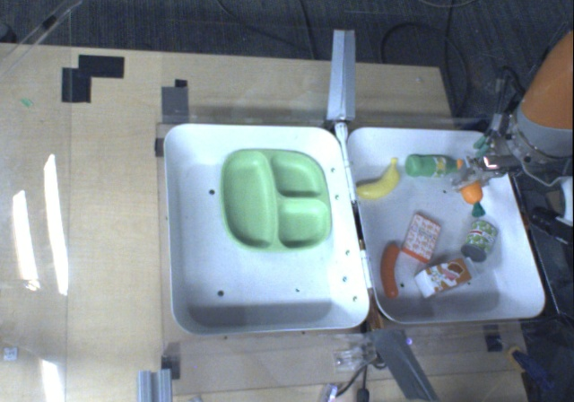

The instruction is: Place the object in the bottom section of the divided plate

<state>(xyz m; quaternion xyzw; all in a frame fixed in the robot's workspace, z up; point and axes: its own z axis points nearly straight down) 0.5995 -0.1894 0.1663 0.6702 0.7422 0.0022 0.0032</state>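
The picking step is judged to be in hand, since the gripper [482,169] is seen at the upper right of the right bin [529,301], just above a small orange object [473,194]. Whether it is clenched or released cannot be told, and a secure hold and a carry left to the green divided plate [251,203] are called for next.

bins [193,301] 2 | plate [273,198] 1 | food items [379,181] approx 7, some blurred

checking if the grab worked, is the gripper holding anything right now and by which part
It cannot be told. The gripper sits at the right bin's far right edge, close to the green bottle and the carrot, but no object shows between its fingers.
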